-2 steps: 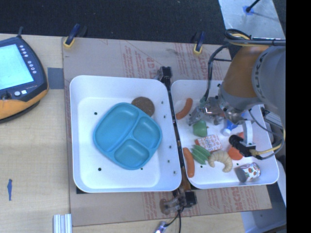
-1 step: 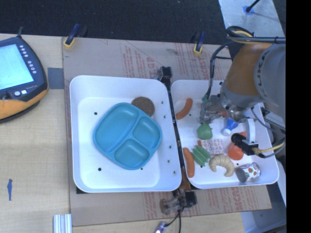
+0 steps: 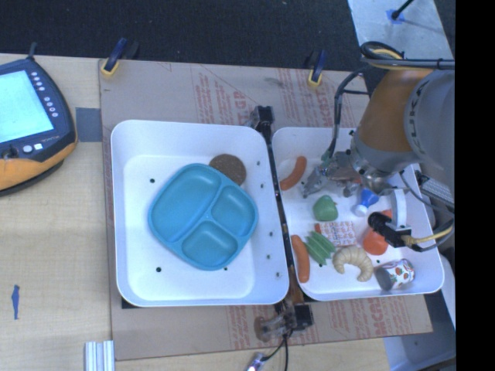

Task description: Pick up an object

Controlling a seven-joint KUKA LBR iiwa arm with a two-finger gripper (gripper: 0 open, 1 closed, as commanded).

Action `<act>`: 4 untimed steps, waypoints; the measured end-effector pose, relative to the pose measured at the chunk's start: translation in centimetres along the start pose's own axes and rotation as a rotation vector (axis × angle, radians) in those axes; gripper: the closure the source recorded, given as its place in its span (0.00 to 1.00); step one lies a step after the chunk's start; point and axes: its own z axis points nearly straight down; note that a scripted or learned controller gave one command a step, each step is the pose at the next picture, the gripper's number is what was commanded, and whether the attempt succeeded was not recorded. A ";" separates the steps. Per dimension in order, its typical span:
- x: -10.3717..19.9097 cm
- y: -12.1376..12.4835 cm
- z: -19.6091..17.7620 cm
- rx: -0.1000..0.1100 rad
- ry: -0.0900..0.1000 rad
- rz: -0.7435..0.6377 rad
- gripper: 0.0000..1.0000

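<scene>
Objects for picking lie crowded in the right bin [image 3: 305, 291]. Nearest the gripper [image 3: 323, 178] is a green pepper-shaped toy [image 3: 326, 207], just below and slightly right of the tool. A sausage [image 3: 293, 172] lies tilted to the gripper's left, near the bin's upper left wall. Lower down, a carrot [image 3: 301, 258] rests along the left wall, with a green ridged piece [image 3: 320, 246] just beside it and a croissant [image 3: 355, 261] to the right of that. A red-orange rounded toy [image 3: 374, 243] sits above the croissant's right end, and a small can with a patterned label [image 3: 396, 273] lies in the lower right corner. A blue-and-white small item [image 3: 365, 200] shows near the wrist, partly hidden by the arm.

The gripper hangs low over the upper middle of the right bin, its grey metal end pointing left. Whether it grasps anything cannot be told from this slant, since the arm's bulk covers much of it; nothing is plainly seen in its grip.

The left bin [image 3: 124, 207] holds a blue divided tray [image 3: 203, 216], turned at an angle, with a brown round disc [image 3: 228, 168] touching its upper edge. Outside the bins, a teach pendant [image 3: 31, 126] with an orange rim lies on the bench [image 3: 46, 269] at far left.
</scene>
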 end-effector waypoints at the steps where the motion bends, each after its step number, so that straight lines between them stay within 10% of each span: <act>1: 1.3 -0.8 1.0 0.000 0.003 0.003 0.00; 2: 1.1 -0.8 0.0 0.001 0.002 0.001 1.00; 3: 1.1 -0.8 0.0 0.001 0.001 0.001 0.00; 4: 1.4 1.6 1.0 -0.003 0.002 0.002 0.00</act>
